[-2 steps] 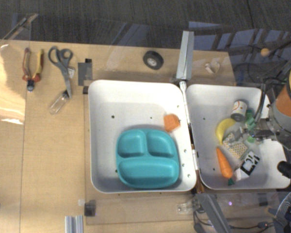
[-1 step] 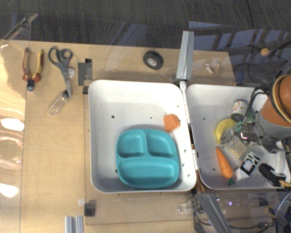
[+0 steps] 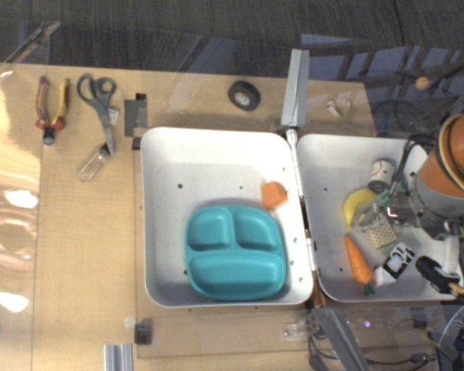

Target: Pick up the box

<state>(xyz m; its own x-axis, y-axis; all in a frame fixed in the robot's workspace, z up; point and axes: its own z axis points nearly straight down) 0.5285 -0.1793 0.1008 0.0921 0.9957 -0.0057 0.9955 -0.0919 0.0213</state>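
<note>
**Small box, right bin: not yet picked up**

Location. The box [image 3: 397, 260], black with white print, lies tilted in the right bin [image 3: 325, 168], toward its front wall. It is just beside the carrot [image 3: 357, 260] and apart from the banana [image 3: 358, 205] and the can [image 3: 381, 173] further back.

Gripper. The gripper [image 3: 387, 213] hangs over the right bin, between the banana and the box. It is near the box but not on it, and nothing shows in its hold. Whether it is released or clenched cannot be told from this angle.

Handling (judged). Probably light card: stiff along the edges, but apt to dent across the broad faces if squeezed hard. The smooth printed faces may slip. The best hold looks to be from above, across the shorter side at the middle, turned to match the box's tilt. The carrot leaves little room on that side, so a descent could nudge the box or catch the carrot.

Other contents. Left bin [image 3: 170, 207]: a teal divided plate [image 3: 236, 252] and an orange lump [image 3: 274, 195]. Table [image 3: 77, 246]: scissors [image 3: 100, 103], pliers [image 3: 50, 107] and a tape roll [image 3: 244, 95].
</note>
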